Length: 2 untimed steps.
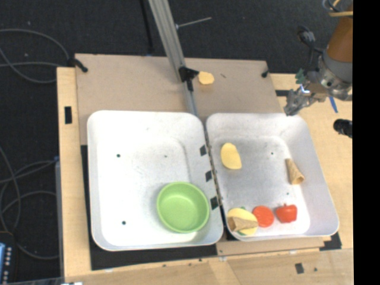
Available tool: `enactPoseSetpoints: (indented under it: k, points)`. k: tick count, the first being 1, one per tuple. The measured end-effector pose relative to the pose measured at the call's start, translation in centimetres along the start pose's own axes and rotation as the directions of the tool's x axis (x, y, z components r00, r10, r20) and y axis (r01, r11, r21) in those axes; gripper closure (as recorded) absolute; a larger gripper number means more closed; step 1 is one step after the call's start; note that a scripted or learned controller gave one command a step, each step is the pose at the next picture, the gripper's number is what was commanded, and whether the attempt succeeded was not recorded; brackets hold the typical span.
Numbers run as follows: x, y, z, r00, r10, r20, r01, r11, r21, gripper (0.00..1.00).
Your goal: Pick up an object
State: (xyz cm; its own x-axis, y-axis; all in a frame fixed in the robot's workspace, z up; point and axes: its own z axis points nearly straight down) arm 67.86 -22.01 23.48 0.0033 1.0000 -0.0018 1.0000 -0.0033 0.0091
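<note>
Nearest the camera, along the front wall of the right bin [314,159], three small pieces sit in a row: a pale yellow wedge with a tan cut face [243,221], touching a round, glossy orange-red tomato [263,216], and just beside that a red pepper-like piece [287,213] with a small dark stem; all look like smooth moulded plastic. In the left bin [119,141], near its front right corner, rests a lime-green bowl [183,206], round, matte, with a thick rolled rim; the bin floor around it is white with a faint grey speckle and a few dark dots.

Further back in the right bin, a smooth yellow lemon-shaped lump [231,156] lies near the divide between the bins; well apart from it, toward the right wall, a short tan cone [295,171] lies on its side, its surface dull. Both bins are shallow, with rounded corners and sloping walls, and they touch along a seam marked by small black clips.

Behind the bins, a flat brown board [136,82] covers the pale wooden bench [65,218]; a ribbed silver aluminium post [166,28] rises from it at a slant, and a small yellow piece [206,78] lies beside its base.

Farthest right, the gripper [294,105] hangs above the back right corner of the right bin, grey metal under the orange band; whether it is parted or closed cannot be told, and nothing shows in it.
</note>
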Motion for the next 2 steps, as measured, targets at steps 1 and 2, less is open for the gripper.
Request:
enactPoseSetpoints:
  k: [1, 2]
  points:
    - [-0.1, 0.1, -3.7, 1.0, -0.004, 0.0, 0.004, 1.0, 0.002, 1.0]
    - [3.4, -1.8, -3.5, 1.0, -0.008, -0.002, 0.008, 1.0, 0.009, 1.0]
